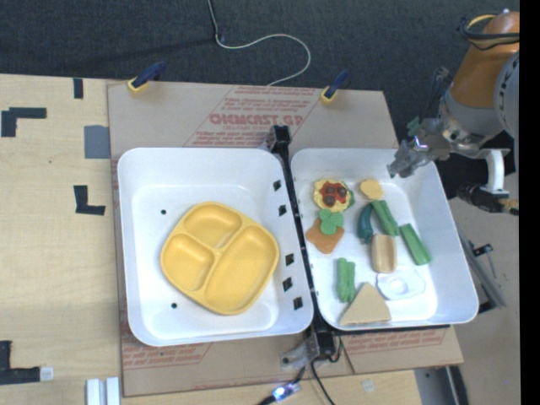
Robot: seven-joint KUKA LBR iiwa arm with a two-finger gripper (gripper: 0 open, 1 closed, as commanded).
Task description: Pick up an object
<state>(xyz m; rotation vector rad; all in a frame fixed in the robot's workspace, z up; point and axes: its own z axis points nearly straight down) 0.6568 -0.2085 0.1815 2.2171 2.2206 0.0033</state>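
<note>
While the gripper (403,162) hangs over the right bin's (447,226) far-right corner, finger state unclear, one separated toy should be targeted.

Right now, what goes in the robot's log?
gripper: over right bin's far edge, nothing held | toy food: in right bin | yellow plate: left bin

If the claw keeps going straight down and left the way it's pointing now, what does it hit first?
Probably the small yellow piece near the right bin's far edge; it lies closest along the claw's line. Depth is unclear, so the claw could meet the bin floor first.
</note>
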